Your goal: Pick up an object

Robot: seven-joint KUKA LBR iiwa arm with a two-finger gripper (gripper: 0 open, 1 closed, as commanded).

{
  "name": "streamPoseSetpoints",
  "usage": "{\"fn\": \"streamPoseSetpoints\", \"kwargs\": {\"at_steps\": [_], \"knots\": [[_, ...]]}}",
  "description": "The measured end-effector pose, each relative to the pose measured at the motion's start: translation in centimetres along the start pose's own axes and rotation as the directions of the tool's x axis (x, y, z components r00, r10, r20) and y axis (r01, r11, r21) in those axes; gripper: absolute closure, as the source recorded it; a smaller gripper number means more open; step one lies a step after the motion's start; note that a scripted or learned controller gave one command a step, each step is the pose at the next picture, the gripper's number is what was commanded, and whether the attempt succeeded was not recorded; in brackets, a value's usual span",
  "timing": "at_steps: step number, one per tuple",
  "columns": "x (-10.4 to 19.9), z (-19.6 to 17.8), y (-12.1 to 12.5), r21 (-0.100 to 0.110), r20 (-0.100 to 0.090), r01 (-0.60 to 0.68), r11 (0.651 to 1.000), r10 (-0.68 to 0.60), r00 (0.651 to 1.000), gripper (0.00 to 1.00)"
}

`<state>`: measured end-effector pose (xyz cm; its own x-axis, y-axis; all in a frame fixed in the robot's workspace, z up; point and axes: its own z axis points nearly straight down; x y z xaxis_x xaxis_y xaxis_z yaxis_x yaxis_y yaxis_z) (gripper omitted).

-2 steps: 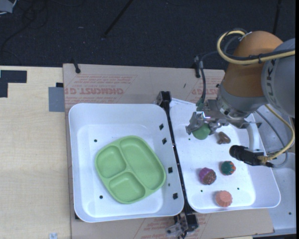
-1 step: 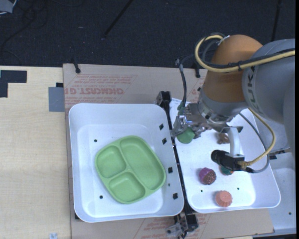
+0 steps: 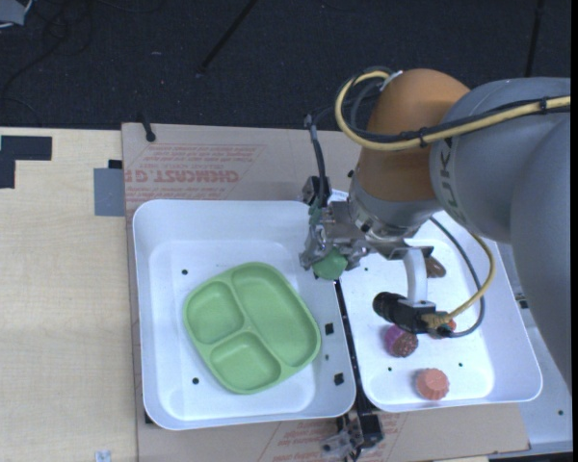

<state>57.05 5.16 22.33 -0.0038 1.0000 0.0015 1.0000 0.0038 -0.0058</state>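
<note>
The gripper [image 3: 325, 255] hangs over the ridge where the two bins meet, towards their far end, and a small green object [image 3: 330, 266] sits right at its tips. The fingers look drawn in narrow against this piece, so it seems to be gripped, though the slanted view makes the contact hard to confirm. Judging by that, the grasp itself appears done, and what is left is to lift the piece well clear and show that it stays held. In the left bin [image 3: 159, 258] a green divided plate [image 3: 251, 327] lies flat, well apart from the gripper. In the right bin [image 3: 506, 373] a purplish round piece [image 3: 401, 343] and an orange round piece [image 3: 431, 383] rest near the front, untouched, and a brownish item [image 3: 435, 269] shows partly beside the arm.
</note>
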Motion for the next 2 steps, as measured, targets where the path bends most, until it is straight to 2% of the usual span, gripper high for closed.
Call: {"fn": "streamPoseSetpoints", "kwargs": {"at_steps": [1, 2], "knots": [[5.32, -1.18, 0.53, -0.003, 0.000, 0.000, 1.000, 0.000, 1.000, 1.00], [5.17, -1.12, 0.47, -0.002, 0.002, -0.002, 1.000, 0.002, 1.000, 0.00]]}}
